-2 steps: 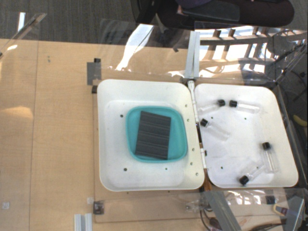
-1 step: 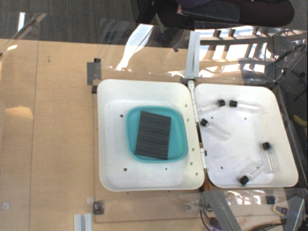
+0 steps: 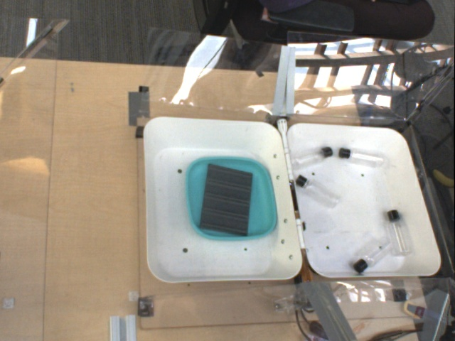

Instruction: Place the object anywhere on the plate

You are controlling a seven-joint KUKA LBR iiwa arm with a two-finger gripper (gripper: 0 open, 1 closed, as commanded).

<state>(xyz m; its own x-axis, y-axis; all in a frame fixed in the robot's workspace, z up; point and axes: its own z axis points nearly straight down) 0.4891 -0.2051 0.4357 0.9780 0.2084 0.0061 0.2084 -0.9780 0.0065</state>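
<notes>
A teal square plate (image 3: 264, 206) lies in the middle of the left white bin (image 3: 165, 212). A dark grey ribbed rectangular block (image 3: 227, 200) rests flat on the plate, tilted slightly, and covers most of its centre. In the right white bin (image 3: 419, 212) lie several clear plastic tubes with black caps: two near the top (image 3: 335, 152), one at the left (image 3: 313, 186), one at the right (image 3: 398, 230) and one at the bottom (image 3: 371, 257).
A metal divider post (image 3: 284, 84) rises between the two bins at the back. A person in dark clothes sits beyond the bench at the top (image 3: 320, 6). Bare wooden bench (image 3: 71, 190) spreads to the left of the bins.
</notes>
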